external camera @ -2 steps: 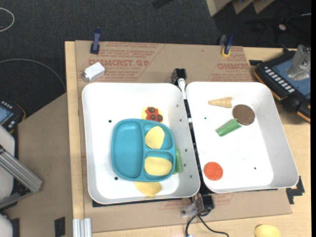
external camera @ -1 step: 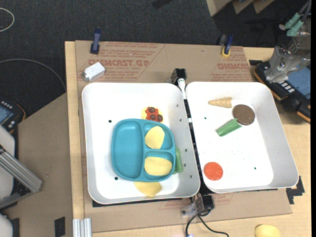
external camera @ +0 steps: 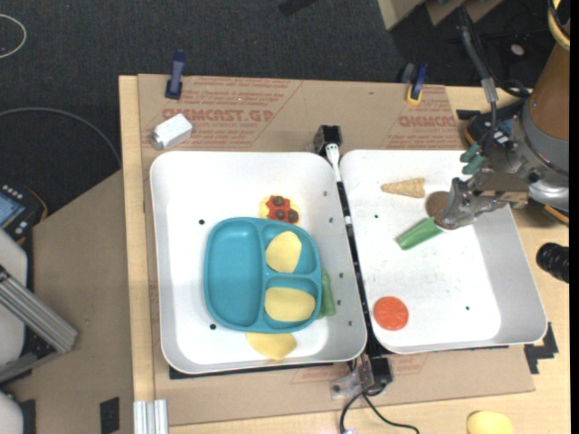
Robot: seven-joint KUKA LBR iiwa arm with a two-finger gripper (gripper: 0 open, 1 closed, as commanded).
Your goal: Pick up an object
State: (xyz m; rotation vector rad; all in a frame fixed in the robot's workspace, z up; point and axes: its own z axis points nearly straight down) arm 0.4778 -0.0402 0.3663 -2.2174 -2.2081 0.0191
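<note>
- Reaching in over the right bin point(external camera: 507, 328), the grey arm has its gripper point(external camera: 455, 212) down low, close to the bin floor.
- Whether that pincer is spread or clenched, I cannot tell (the metal blurs into one dark lump at this slant).
- Right at its tip lies a green stick-shaped piece point(external camera: 417, 235), its upper end touching or tucked under the gripper; which of the two, I can't make out.
- Just beside the pincer on the side away from the arm sits something brownish and round point(external camera: 438, 206), too small to name.
- A little beyond that, up and away from the arm, lies a tan cone, like an ice-cream cone point(external camera: 403, 187), apart from the pincer.
- Well below the pincer, toward the near rim, rests an orange-red disc point(external camera: 392, 313).
- Far across the divider from the pincer, the left bin point(external camera: 176, 242) holds a blue sectioned tray point(external camera: 237, 269) with yellow pieces point(external camera: 284, 252) in two compartments, another yellow piece point(external camera: 271, 343) at its near edge, and a small red-and-yellow item point(external camera: 281, 209) at its far edge.
- Progress, as I judge it: the approach looks done, with the green piece the likely target, but nothing is visibly lifted, so the grasp and the raise are left.
- Watch for a slip: the piece lies slanted, and contact is only at its end.
</note>
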